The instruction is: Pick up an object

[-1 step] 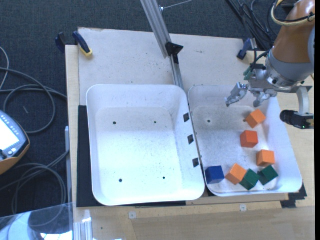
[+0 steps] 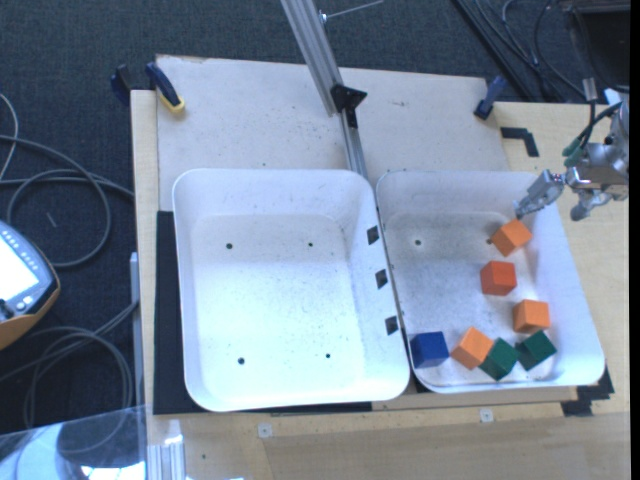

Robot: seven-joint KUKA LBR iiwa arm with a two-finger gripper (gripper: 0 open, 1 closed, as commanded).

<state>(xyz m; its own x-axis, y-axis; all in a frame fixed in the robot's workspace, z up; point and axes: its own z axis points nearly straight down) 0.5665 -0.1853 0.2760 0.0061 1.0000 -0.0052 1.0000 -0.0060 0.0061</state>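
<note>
The right bin (image 2: 440, 208) holds several small blocks. An orange block (image 2: 512, 236) lies near its far right side, with a red-orange block (image 2: 498, 277) and another orange block (image 2: 531, 315) below it. Along the near wall lie a blue block (image 2: 430, 348), an orange block (image 2: 472, 348) and two green blocks (image 2: 499, 358) (image 2: 537, 349). My gripper (image 2: 557, 204) hangs over the bin's far right corner, just up and right of the top orange block. It is open and nothing is between its fingers.
The left bin (image 2: 200, 268) sits beside the right one, with small black clips along the shared wall (image 2: 380, 278). A slanted metal pole (image 2: 315, 43) rises from behind the bins. Blue clamps (image 2: 165, 86) (image 2: 489, 97) grip the bench's far edge.
</note>
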